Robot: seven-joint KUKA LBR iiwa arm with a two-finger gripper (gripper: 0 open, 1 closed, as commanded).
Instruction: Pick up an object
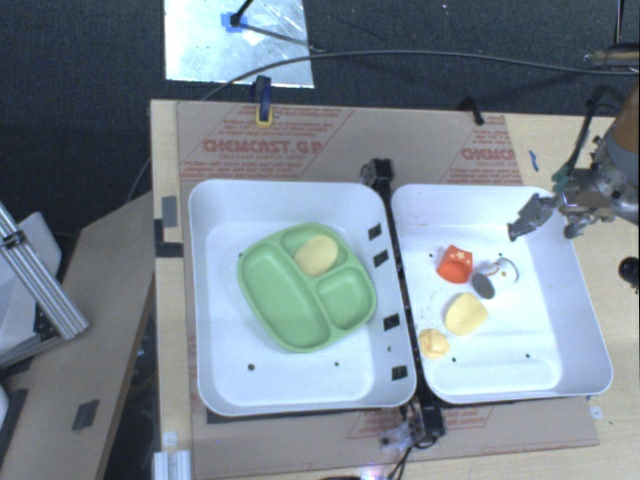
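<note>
Tool (pixel 548 218) with fingers spread apart and nothing between them hangs over the right bin's (pixel 575 308) upper right part, well apart from the orange cup (pixel 455 264), grey spoon (pixel 484 284) and two yellow pieces (pixel 465 314) below-left.

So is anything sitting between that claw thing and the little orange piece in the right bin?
Nothing visible does. The end effector hangs over the right bin's upper right part, and bare white floor lies between it and the orange piece. The grey object lies just beside it.

Arm (pixel 622 158) cut off at rt edge.
</note>
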